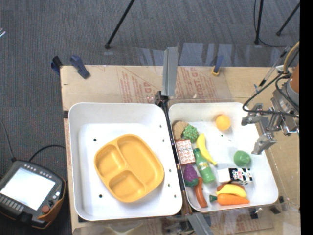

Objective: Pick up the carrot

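a: camera view has the carrot (233,199) lying flat at about five o'clock in the right bin (266,180), close to the near rim. orange body, green stub pointing toward nine o'clock.

b: and what's packed around it?

a: a small banana (232,189) lies along its twelve o'clock side, touching or nearly so. a cow-print box (240,175) sits just beyond that. a hot dog (200,195) is at its nine o'clock, a little apart.

b: where's the gripper (266,142)?

a: at the bin's three o'clock edge, up over the rim, near the green apple (241,157). it's well apart from the carrot, which lies toward its seven o'clock. nothing is in it. how wide it stands i cannot tell; the wrist hardware and cables blur together there.

b: so what could go wrong?

a: my guess: the banana. both are long, lie parallel and sit tight together, so a descent slightly off toward twelve o'clock could close on the banana, or on both and then drop one.

b: the rim?

a: also a worry. the carrot is close to the near wall, so a finger coming down on that side might strike the wall. and the carrot looks smooth and tapered, so it may squirt out of a pinch near the tip.
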You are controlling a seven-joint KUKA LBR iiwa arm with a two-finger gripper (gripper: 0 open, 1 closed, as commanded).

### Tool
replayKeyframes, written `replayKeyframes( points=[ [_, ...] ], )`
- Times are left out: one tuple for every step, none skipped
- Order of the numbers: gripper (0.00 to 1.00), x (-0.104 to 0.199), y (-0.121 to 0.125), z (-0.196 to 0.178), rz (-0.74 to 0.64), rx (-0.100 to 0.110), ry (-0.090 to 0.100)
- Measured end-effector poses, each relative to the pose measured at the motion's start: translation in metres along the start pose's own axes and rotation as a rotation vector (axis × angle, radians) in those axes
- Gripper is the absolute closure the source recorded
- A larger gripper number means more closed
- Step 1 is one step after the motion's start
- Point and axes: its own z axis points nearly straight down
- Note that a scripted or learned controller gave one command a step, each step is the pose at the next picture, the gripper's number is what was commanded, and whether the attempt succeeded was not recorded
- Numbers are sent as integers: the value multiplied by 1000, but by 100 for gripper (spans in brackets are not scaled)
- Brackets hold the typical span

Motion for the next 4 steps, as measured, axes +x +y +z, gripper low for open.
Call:
replayKeyframes(
  points=[
    [0,-61,33,25,27,-2,1],
    [0,-82,14,179,306,0,4],
    [0,-82,-19,164,733,1,-2],
    [0,-34,-14,177,931,1,3]
  ],
)
